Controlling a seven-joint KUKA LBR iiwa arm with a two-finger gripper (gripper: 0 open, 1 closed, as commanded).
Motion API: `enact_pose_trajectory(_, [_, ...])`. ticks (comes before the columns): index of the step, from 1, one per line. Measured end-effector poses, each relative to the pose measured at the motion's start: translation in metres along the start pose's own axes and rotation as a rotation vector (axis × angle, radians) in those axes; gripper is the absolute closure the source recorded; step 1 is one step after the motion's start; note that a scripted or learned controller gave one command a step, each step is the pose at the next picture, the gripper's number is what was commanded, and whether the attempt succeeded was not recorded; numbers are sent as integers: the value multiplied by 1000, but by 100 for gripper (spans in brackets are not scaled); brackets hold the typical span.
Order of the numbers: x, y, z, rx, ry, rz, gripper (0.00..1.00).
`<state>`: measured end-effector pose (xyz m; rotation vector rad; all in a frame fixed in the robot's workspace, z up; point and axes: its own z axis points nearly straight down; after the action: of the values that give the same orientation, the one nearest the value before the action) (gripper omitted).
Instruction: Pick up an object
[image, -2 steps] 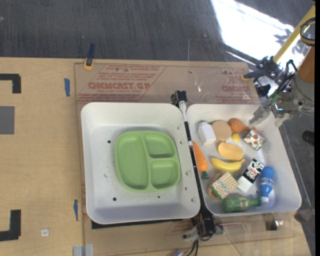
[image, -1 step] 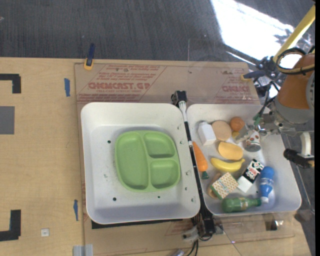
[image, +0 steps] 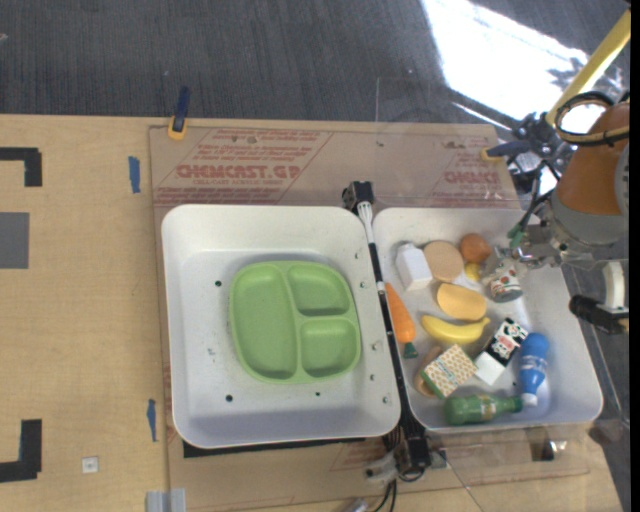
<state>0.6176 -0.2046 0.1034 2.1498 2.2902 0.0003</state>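
Note:
The right bin (image: 580, 400) holds several small items: a white box (image: 411, 265), a tan bun (image: 443, 260), an orange ball (image: 475, 246), an orange wedge (image: 460, 298), a banana (image: 453, 328), a carrot (image: 401, 318), a printed box (image: 449, 370), a green bottle (image: 480, 407), a blue bottle (image: 531, 365) and a black-and-white carton (image: 508, 340). My gripper (image: 518, 256) hangs low over the bin's far right part, just above a small silvery can (image: 505, 286) and right of the orange ball. Its tips blend with the can.
The left bin (image: 190, 300) carries a green divided plate (image: 296, 322). A black bar (image: 372, 262) runs along the seam between the two bins. The arm's orange band (image: 590, 180) and cables stand over the right bin's far right corner.

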Motion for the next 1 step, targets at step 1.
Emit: enact_pose_trajectory(1, [77, 38, -94, -7, -1, -163, 100])
